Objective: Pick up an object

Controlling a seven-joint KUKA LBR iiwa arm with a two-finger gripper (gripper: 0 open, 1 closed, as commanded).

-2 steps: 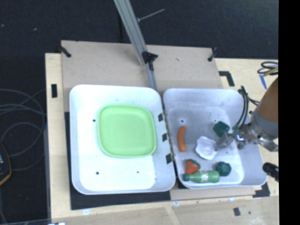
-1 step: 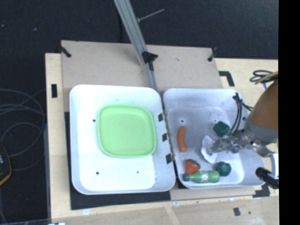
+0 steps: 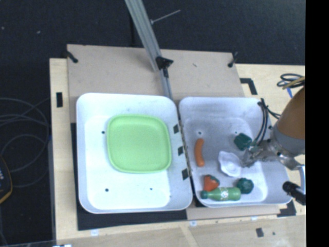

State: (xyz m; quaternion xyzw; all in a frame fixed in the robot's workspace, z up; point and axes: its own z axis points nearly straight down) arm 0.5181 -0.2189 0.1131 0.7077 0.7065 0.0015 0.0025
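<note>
The right bin (image 3: pixel 216 109) holds several small objects. An orange sausage-shaped piece (image 3: pixel 199 152) lies near its left wall. A white crumpled object (image 3: pixel 227 163) sits in the middle, with a teal block (image 3: pixel 242 140) behind it. Along the front are a red-orange piece (image 3: pixel 210 181), a green bottle (image 3: pixel 222 193) lying on its side and a dark teal lump (image 3: pixel 245 185). My gripper (image 3: pixel 250 156) reaches in from the right and is low in the bin, just right of the white object and below the teal block.
The left bin (image 3: pixel 92 189) holds a light green square plate (image 3: pixel 139 143). A grey slanted pole (image 3: pixel 146 30) rises behind the bins. Cables run along the arm (image 3: pixel 290 125) at the right bin's far edge.
</note>
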